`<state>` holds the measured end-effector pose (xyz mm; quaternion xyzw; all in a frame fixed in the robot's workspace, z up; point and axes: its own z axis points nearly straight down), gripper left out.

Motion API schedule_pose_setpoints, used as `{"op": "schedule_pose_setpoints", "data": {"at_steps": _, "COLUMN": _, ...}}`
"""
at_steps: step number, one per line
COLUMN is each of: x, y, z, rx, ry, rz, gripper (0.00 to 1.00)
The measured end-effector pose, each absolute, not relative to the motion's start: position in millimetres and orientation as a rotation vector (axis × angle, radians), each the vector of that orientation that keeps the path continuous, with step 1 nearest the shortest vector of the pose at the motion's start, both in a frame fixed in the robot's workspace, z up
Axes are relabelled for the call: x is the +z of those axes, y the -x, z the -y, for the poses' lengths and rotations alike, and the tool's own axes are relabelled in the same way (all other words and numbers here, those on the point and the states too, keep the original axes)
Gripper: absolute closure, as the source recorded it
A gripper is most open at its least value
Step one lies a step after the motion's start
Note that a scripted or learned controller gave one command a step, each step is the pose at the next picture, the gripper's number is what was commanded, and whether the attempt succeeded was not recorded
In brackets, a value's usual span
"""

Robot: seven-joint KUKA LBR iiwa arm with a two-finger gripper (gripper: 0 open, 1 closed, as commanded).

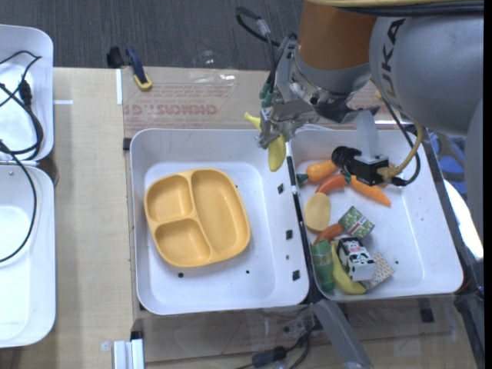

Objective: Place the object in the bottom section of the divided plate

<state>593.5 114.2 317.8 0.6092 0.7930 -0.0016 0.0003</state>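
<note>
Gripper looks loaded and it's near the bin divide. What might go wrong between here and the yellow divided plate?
1. The small yellow banana-like piece hangs below the two-finger gripper, seemingly pinched at its top end only; it may slip out in transit.
2. It sits over the wall between the two white bins, so an early drop could land outside the yellow divided plate.
3. The plate lies at a slant, so the bottom section is easily missed.

Fingers (275, 133) pinch a yellow banana (276, 154) beside the divided plate (197, 216).

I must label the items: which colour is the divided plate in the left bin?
Yellow-orange, plain without pattern; the divided plate shows best in the camera view.
</note>
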Motion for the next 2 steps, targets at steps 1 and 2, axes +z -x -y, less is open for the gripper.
{"op": "schedule_pose_setpoints", "data": {"at_steps": 1, "x": 283, "y": -568.5, "z": -132, "rx": -0.009, "ry": -1.982, "rz": -2.438, "gripper": 1.00}}
{"op": "schedule_pose_setpoints", "data": {"at_steps": 2, "x": 261, "y": -556.8, "z": -144, "rx": -0.009, "ry": -2.118, "rz": -2.323, "gripper": 1.00}}
